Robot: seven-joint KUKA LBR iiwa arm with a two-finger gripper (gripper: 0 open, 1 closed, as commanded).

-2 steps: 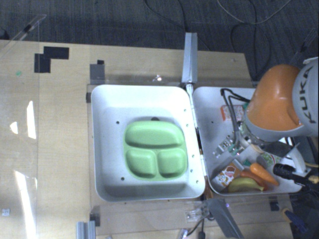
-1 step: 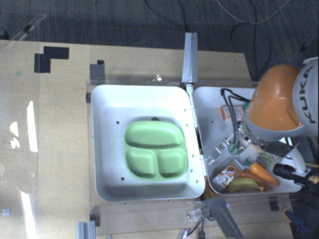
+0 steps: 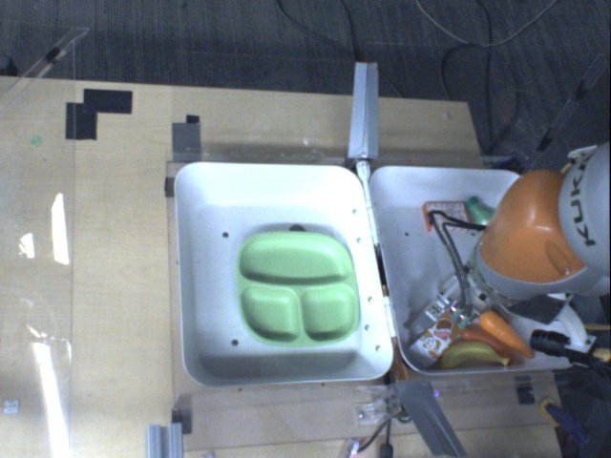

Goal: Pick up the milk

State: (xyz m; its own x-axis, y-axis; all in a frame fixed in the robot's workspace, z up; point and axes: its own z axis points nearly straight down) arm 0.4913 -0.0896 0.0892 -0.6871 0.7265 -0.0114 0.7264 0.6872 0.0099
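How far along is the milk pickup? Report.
Done: the arm is down over the right bin, above the cluttered items at its near end. In hand: nothing visibly lifted; a small carton, possibly the milk, lies beside the carrot and banana. Left: grasp and lift. The green tray sits in the left bin.

At frame centre you see a green tray (image 3: 297, 287) in the left bin (image 3: 196, 256); lower right, a carrot (image 3: 503, 332) and banana (image 3: 473, 354) share the right bin (image 3: 401, 218).

Grey arm (image 3: 573, 208) with orange band, black KUKA lettering, black cables.
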